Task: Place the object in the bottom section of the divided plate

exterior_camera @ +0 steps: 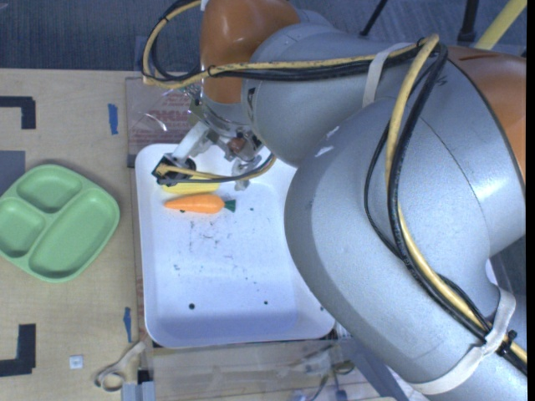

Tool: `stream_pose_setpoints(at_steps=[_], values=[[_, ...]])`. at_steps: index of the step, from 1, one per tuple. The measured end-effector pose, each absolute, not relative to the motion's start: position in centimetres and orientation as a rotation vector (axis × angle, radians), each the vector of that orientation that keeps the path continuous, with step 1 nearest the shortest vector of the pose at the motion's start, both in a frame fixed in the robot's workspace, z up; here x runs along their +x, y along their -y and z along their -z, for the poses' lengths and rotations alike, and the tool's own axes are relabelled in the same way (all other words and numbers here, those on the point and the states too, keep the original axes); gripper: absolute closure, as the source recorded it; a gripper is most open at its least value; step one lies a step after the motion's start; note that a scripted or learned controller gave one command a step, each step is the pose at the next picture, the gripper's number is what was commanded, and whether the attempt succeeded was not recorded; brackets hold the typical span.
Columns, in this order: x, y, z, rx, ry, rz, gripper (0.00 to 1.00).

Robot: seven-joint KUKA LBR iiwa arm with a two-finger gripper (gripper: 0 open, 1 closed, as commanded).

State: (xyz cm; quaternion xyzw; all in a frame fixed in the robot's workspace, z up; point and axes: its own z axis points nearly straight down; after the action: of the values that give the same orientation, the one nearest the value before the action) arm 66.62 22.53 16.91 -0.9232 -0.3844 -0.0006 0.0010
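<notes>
An orange toy carrot (194,205) with a green top lies in the upper left part of the white bin (159,307). A thin yellow piece (199,189) lies right along the carrot's far side. My gripper (224,146) hangs over the bin's far left corner, just above and behind the carrot, apart from it. The green divided plate (60,272) sits on the wooden bench left of the bin. It has two small sections at its upper left and one large section at its lower right, with nothing in them.
The grey arm covers the right half of the view and the bin's right side. Small dark specks (193,307) dot the bin floor. Black tape marks (25,349) and blue tape (113,117) sit on the bench around the plate.
</notes>
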Motion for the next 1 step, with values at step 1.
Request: stream_pose_setpoints(at_steps=[1], values=[[65.95, -17.73, -24.75, -3.063, 0.692, 0.002, 0.0]])
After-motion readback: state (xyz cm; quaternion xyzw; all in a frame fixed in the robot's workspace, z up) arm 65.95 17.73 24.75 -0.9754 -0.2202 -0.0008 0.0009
